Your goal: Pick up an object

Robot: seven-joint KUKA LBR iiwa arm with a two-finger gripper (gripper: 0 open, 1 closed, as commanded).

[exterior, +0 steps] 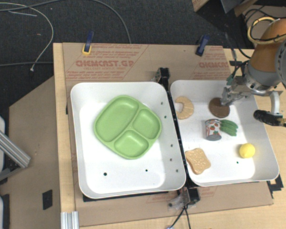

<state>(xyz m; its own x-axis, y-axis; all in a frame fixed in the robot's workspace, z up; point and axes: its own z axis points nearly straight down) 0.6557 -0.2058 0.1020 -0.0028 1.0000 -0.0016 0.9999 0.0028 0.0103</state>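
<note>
Two shallow white bins side by side on a cardboard-covered bench. Left bin (86,173): one green three-compartment tray (127,126), lying flat near the middle, nothing in its sections. Right bin (264,151): six small items. Largest, one slice of toast (198,160) near the front left corner; one bagel half (184,107) at the back left, near the bin wall; one brown round disc (219,109) at the back centre; one small can (213,129) mid-bin, one green leafy piece (229,126) touching its right side; one yellow lemon (247,150) toward the front right, apart from the rest. Gripper (227,95) sits low directly over the brown disc's back edge; cannot tell how its fingers stand, or whether anything is gripped.
</note>
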